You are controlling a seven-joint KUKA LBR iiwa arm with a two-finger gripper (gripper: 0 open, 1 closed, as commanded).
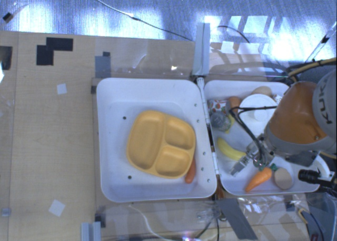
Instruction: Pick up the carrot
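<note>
Presently: small orange plastic carrot with green top (259,178) lies in the right shallow white bin (231,182), near its front wall, long axis slanting from lower left tip to upper right top. Metal two-finger gripper (243,164) sits just beside it, up-left; finger state cannot be told.

Tray (160,143) in left bin (113,129); carrot (259,179) in right bin (231,184).

The gripper (241,165) hangs low in the right bin (227,181); the carrot (259,178) lies just beside it, toward the bin's near wall, a banana (229,149) on its other side; well off to its left sits a yellow tray (160,143) in the left bin (110,129).
</note>
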